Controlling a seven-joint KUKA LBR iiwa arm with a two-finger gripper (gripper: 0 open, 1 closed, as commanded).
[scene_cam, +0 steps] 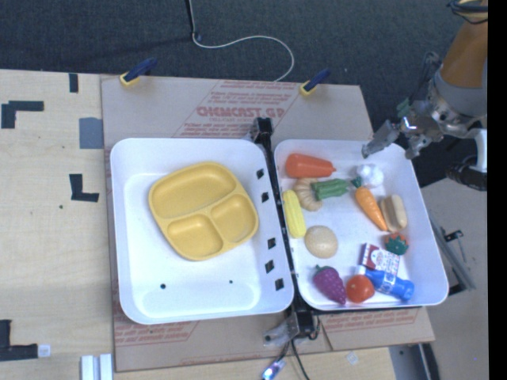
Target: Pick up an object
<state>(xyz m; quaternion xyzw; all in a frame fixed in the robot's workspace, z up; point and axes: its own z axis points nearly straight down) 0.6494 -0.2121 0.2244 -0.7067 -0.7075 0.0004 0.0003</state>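
Reaching in from the right, the grey arm with its orange band holds the gripper (390,142) above the upper right rim of the right bin (428,236); whether it is spread or pressed together cannot be told from this angle, and nothing shows between its tips. The right bin holds the toys: a red pepper (309,165) at the top, a green piece (331,188) just below it, a corn cob (294,214) along the left wall, an orange carrot (369,206) beside a small bread roll (394,211), a pale egg (322,241) in the middle, purple grapes (330,283) touching a tomato (359,289), and a blue bottle (390,283) at the lower right. The left bin (131,212) carries a yellow divided plate (203,210).
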